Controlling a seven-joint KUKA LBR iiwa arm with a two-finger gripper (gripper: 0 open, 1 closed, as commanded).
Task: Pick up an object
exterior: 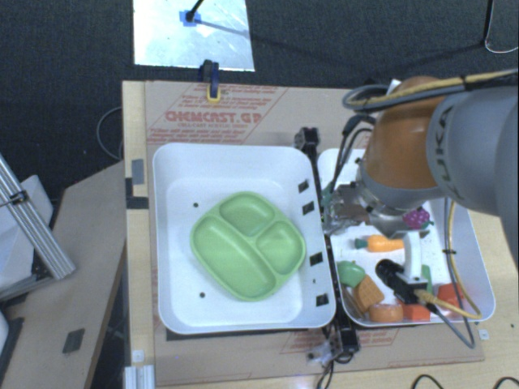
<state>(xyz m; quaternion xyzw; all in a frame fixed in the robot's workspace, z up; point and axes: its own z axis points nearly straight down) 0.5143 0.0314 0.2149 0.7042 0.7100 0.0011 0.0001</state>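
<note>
You had nothing lifted yet; the arm (422, 148) hung over the right bin (478, 286), toys like the carrot (383, 243) lay loose; I couldn't tell the jaws' state.

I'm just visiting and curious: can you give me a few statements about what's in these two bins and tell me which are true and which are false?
1. A green plastic plate with three compartments lies in the left white bin. True.
2. The green plate holds toy food. False: its compartments are bare.
3. The grey arm with the orange band hangs over the right white bin. True.
4. An orange toy carrot lies in the left bin. False: it lies in the right bin, among the other small toys.
5. A purple toy bunch of grapes sits in the right bin. True.
</note>
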